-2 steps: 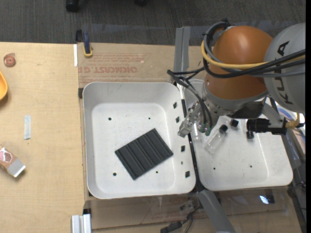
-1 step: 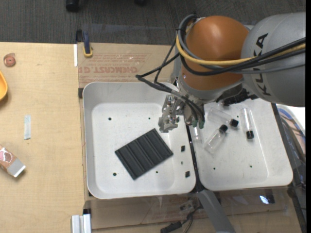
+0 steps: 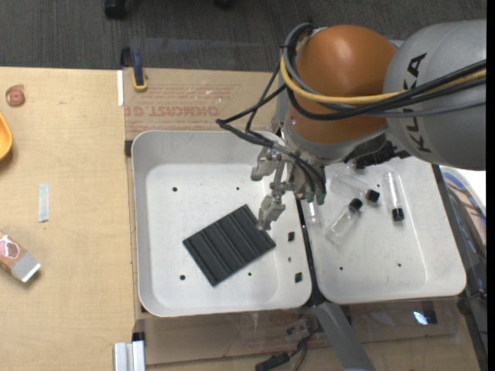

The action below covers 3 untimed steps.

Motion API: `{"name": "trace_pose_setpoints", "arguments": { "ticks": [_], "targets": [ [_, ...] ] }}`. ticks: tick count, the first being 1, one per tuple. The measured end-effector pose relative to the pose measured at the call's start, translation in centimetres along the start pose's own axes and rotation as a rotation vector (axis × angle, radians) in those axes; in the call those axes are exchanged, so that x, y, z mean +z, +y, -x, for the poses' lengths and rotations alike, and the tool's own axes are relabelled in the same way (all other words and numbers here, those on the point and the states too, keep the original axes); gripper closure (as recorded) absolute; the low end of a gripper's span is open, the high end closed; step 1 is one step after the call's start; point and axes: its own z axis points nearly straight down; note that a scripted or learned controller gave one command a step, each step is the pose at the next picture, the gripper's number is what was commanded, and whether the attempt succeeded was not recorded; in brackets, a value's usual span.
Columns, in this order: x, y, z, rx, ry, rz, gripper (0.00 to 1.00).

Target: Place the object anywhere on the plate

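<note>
A dark ridged rectangular plate (image 3: pixel 229 245) lies tilted in the left white bin (image 3: pixel 155 207). My gripper (image 3: pixel 272 207) hangs over this bin, just above the plate's upper right corner, and the bulk of the arm covers it from above. I cannot make out any object in it. In the right bin (image 3: pixel 433 269) lie two clear vials with black caps, one (image 3: pixel 340 221) near the divider and one (image 3: pixel 395 195) further right. A small black piece (image 3: pixel 373 196) sits between them.
Two small black bits (image 3: pixel 291 236) (image 3: pixel 298 277) lie in the left bin to the right of the plate. Black cables (image 3: pixel 247 130) trail from the wrist over the bin's back edge. To the left, the wooden bench (image 3: pixel 62 168) holds small loose items.
</note>
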Motion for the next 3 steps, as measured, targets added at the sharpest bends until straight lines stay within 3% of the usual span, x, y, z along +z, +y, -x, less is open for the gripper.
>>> {"name": "trace_pose_setpoints", "arguments": {
  "ticks": [1, 2, 3],
  "targets": [
    [-2.6, 7.5, 7.0, 0.051, -0.001, 0.000, 0.00],
    [-2.7, 12.3, 10.5, 0.073, -0.001, 0.000, 0.00],
    [-3.7, 12.1, 10.6, 0.077, -0.005, 0.002, 1.00]
  ]
}}
